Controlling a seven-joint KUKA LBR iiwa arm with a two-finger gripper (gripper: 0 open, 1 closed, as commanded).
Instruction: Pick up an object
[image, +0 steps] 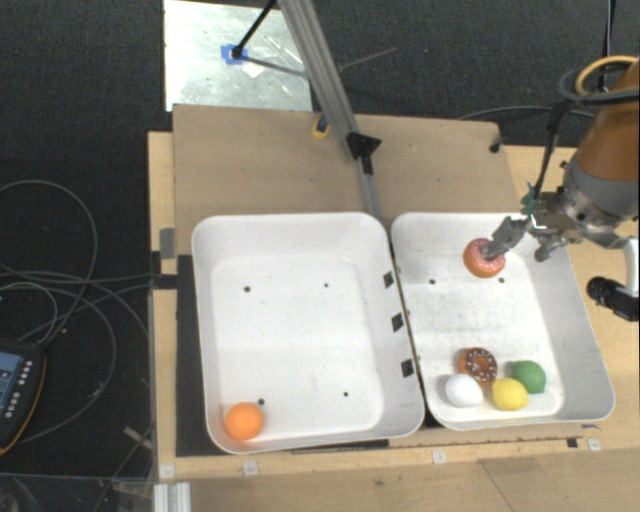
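Overhead, tool (497, 243) over pink doughnut (484, 259).

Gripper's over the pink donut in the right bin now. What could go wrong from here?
1. The gripper meets the pink donut at its upper right edge, not its centre, so it may push it aside instead of gripping it.
2. The donut lies close to the right bin's far wall; a shove could wedge it there.

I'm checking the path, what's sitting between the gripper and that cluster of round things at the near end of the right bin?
In the camera view, only bare white floor of the right bin lies between the gripper, at the pink donut, and the cluster.
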